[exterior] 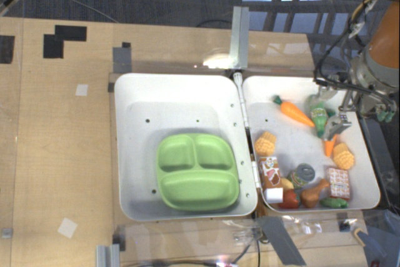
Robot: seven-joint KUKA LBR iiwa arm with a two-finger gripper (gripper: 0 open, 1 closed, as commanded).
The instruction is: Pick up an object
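The right bin (369, 194) holds several toy foods: a carrot (292, 112), a green item (320, 120), a yellow corn piece (265, 144), an orange waffle-like piece (343, 157), a small tin (304, 173) and a red-and-white carton (270, 172). My gripper (330, 112) hangs over the bin's upper right part, just right of the carrot. It stands open, with the green item lying under its left finger (321, 99). Nothing shows clamped between the fingers.
The left bin (134, 97) holds a green divided plate (197, 171) in its near half. More toys crowd the right bin's front edge: a red tomato (289, 199), a brown piece (312, 194) and a patterned box (339, 183). Cables hang beside the arm (381, 53).
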